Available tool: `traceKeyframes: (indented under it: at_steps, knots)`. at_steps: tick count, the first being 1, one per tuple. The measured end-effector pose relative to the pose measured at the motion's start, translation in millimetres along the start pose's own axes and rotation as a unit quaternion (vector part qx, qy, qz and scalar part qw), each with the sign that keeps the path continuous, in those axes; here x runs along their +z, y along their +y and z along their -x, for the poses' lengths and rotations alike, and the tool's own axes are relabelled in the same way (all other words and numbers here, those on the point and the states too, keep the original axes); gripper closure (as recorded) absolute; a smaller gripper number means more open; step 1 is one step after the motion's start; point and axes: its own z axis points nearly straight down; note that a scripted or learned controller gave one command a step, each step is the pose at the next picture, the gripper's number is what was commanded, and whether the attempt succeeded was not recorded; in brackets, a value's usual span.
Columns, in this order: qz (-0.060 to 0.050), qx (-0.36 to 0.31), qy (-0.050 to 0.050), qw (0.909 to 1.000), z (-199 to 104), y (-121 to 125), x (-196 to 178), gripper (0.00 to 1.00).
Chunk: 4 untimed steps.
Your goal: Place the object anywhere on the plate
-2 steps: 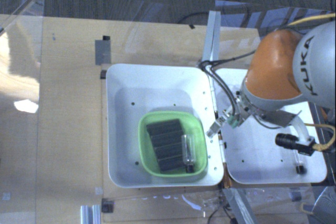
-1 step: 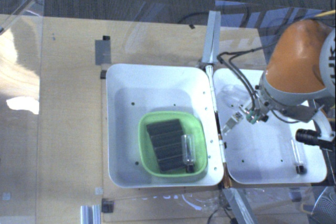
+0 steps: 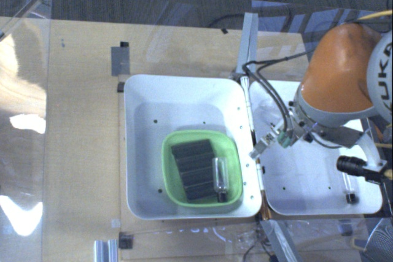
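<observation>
Grey arm [image 3: 374, 80] with orange band entering from the right, wrist bent downward, gripper [image 3: 284, 135] hanging low, cables trailing

The bench [image 3: 73, 132] looked like pale wood under a glossy clear sheet that caught glare near its left edge; both bins [image 3: 184, 95] seemed smooth white plastic with a soft sheen; the green plate [image 3: 169, 159] looked like glossy plastic; the dark ribbed block [image 3: 193, 169] on it was matt; the arm's orange band [image 3: 338, 70] appeared smooth and satiny.
</observation>
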Motion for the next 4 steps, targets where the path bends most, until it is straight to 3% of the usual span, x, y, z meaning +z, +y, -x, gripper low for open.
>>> traceKeyframes:
  at_steps: [2,4]
  knots:
    - [-0.001,0.017,0.001,0.9999,-20.2,15.6,-5.3,0.00]
    - [0.000,0.024,0.000,0.9997,-8.1,6.5,-1.5,0.00]
